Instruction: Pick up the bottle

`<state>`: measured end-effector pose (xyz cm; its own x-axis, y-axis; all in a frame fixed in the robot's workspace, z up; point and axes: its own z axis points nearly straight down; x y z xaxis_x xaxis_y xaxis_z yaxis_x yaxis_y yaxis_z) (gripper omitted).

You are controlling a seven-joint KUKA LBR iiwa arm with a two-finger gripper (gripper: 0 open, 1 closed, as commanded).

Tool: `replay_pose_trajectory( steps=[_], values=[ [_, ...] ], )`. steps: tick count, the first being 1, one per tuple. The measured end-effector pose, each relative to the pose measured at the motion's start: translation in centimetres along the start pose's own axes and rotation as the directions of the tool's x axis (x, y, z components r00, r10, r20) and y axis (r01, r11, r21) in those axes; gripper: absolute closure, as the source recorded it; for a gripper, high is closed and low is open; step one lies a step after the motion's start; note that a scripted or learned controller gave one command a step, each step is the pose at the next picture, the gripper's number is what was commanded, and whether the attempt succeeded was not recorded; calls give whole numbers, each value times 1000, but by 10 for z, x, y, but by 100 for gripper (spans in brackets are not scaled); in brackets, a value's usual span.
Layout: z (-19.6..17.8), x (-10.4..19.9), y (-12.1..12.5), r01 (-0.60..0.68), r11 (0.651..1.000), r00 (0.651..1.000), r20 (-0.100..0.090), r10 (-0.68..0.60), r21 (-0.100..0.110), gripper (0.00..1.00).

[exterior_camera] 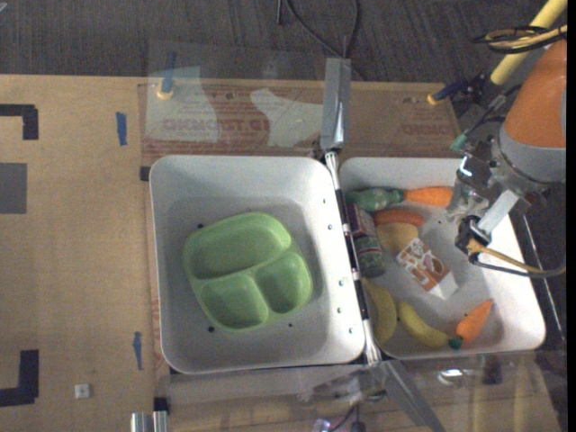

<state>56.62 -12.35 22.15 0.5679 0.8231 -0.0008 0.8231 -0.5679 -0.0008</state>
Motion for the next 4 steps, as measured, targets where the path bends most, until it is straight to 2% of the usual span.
replay_pose_trajectory(
  steps=[1, 2, 3, 4],
  values=[
    [-75, 30, -55, -269, 963, 963, 1, 269, 0, 100],
    [-103, 78, -111, -423, 906, 906, 0, 423, 0, 100],
    [-104, 90, -157, -586, 810, 810, 2, 586, 2, 100],
    [-213, 155, -133, -696, 718, 718, -3, 696, -1, 100]
  ],
)
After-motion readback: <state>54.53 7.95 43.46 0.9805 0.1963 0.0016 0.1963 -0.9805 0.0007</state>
